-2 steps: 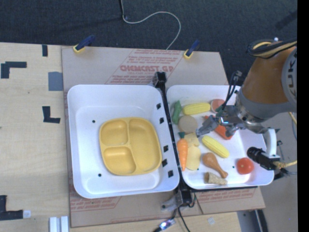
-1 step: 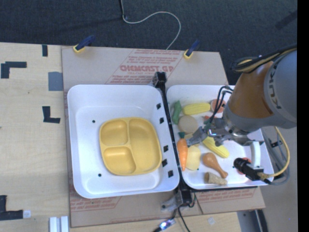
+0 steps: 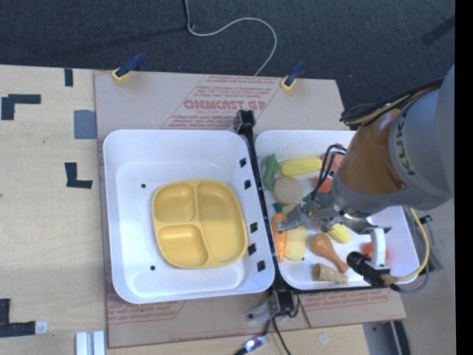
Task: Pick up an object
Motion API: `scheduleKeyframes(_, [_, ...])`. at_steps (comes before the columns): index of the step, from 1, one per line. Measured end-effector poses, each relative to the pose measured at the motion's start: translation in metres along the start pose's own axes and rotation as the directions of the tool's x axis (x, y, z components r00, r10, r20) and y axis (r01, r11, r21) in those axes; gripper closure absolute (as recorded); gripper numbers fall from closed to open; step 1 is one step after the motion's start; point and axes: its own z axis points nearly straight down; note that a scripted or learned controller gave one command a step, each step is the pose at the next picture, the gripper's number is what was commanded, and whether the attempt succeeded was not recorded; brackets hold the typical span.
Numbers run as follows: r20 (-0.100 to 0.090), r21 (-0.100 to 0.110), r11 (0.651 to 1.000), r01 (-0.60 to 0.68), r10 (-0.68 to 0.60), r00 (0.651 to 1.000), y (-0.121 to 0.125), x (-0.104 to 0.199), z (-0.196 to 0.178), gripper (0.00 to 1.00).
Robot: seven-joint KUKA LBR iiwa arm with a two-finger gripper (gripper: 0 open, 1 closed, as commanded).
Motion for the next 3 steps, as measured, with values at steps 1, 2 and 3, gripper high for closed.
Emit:
scheduleKeyframes(1, [0.002,-0.002,1.000,0.001,-0.001,1.000,0.000,0.001,0.024,0.00])
scheduleKeyframes(2, [0.003,-0.005,1.000,0.001,-0.001,1.000,0.000,0.000,0.012,1.00])
scheduleKeyframes(3, [0.002,-0.005,1.000,0.001,-0.001,1.000,0.000,0.001,-0.029,1.00])
